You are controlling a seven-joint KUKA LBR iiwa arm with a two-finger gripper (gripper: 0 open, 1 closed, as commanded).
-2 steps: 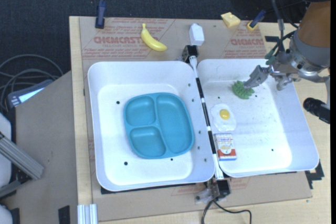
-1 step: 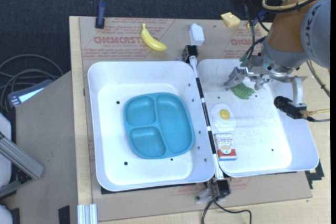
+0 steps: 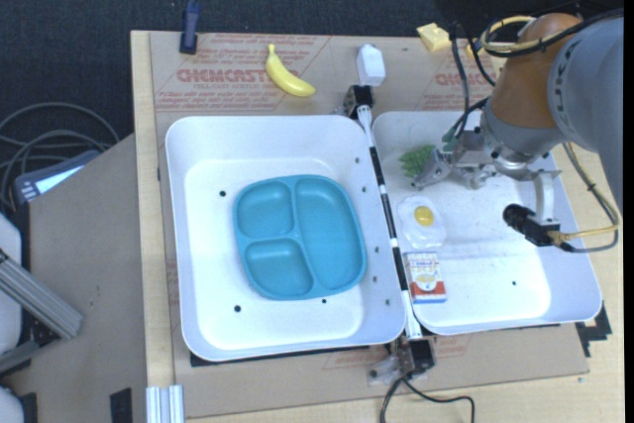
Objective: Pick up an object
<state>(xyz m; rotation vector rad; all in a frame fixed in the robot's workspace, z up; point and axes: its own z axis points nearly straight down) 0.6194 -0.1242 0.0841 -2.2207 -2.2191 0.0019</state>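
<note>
Arm: the grey arm with the orange band [image 3: 525,79] reaches from the right, over the far part of the right white bin [image 3: 565,307].
Gripper: the two-finger gripper [image 3: 428,175] is low in that bin, just beside a small green leafy toy piece [image 3: 417,157]; whether it is apart or together, I cannot tell from this view.
Things in right bin: the green piece at the far left corner; nearer, a white fried-egg toy with yellow yolk [image 3: 422,218]; then a small red and white carton [image 3: 426,274].
Left bin: the left white bin [image 3: 198,173] holds a blue plastic plate with three compartments [image 3: 297,236].
Handling: the green piece looks light and maybe soft, so I judge it will slip or bend easily; better to pinch it across the thick middle, not the thin edge.
Risk: it lies near the bin wall, so a finger could hit the wall.
</note>
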